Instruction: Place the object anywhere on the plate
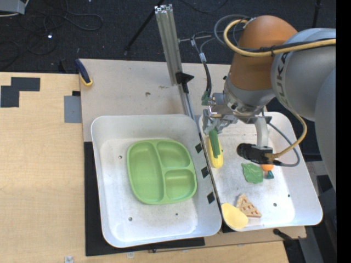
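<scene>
Two bins (109, 223): one green plate (162, 171) (three compartments); claw (213, 133) clamped on one corn cob (214, 149).

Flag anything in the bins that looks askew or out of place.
One thing stands out: the yellow chip at the near left corner of the right bin lies up against the rim instead of flat on the floor. The green plate lies slightly turned in the left bin.

plate (162, 171) set in left bin (104, 201) | corn (215, 149), leaf (253, 172), cracker (248, 206), chip (235, 217) laid in right bin (296, 207)
</scene>
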`<state>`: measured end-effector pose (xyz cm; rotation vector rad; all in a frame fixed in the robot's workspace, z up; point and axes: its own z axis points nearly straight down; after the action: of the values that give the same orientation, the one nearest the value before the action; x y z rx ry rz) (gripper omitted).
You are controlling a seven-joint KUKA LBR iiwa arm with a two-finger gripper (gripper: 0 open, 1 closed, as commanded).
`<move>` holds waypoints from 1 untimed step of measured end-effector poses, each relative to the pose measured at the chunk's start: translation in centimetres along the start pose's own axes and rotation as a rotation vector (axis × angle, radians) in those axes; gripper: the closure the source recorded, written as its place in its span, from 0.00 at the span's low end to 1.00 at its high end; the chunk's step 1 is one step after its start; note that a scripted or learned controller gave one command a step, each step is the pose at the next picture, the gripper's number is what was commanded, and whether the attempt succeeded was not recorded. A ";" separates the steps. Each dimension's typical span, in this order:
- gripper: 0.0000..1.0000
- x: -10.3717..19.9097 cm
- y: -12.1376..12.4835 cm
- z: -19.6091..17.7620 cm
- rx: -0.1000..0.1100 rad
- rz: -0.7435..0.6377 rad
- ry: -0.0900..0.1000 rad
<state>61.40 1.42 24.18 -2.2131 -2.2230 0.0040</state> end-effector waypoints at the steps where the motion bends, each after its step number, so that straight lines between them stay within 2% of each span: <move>1: 1.00 6.0 0.2 -0.2 -0.003 -0.001 0.000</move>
<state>61.57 7.38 24.38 -2.2137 -2.2259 0.0009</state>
